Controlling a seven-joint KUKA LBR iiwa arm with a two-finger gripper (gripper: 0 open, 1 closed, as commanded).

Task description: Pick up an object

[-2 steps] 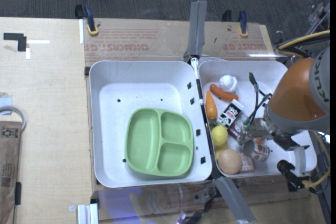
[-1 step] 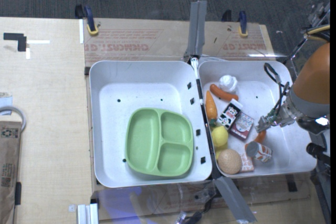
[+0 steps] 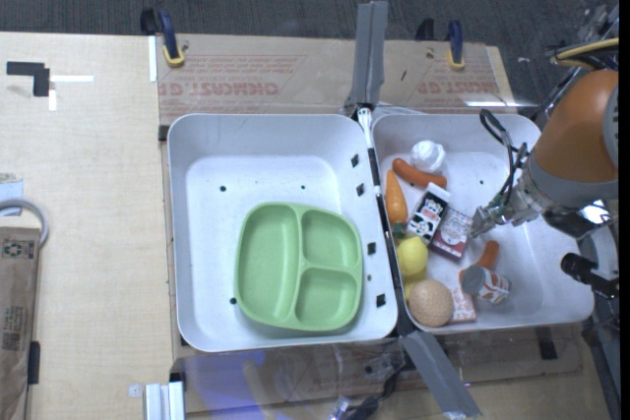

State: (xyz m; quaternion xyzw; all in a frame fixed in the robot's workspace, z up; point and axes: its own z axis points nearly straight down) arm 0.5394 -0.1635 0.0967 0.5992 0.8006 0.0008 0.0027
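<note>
So far nothing is lifted: the pick is not yet made, as far as I can judge. My gripper (image 3: 486, 217) sits low in the right bin (image 3: 551, 295), at the right edge of the pile, just beside the red pack (image 3: 454, 236). Nothing shows between my fingers; whether they stand wide or narrow I cannot tell, they are too small and dark. Candidates all lie in the right bin: white ball (image 3: 427, 153), carrot (image 3: 417, 175), orange piece (image 3: 396, 202), black-and-white carton (image 3: 429, 214), lemon (image 3: 412, 256), tan ball (image 3: 430, 302), grey-and-red can (image 3: 487, 284). The left bin (image 3: 197, 211) holds a green tray (image 3: 298, 266). Left to do: close on one item, lift, confirm hold.
</note>
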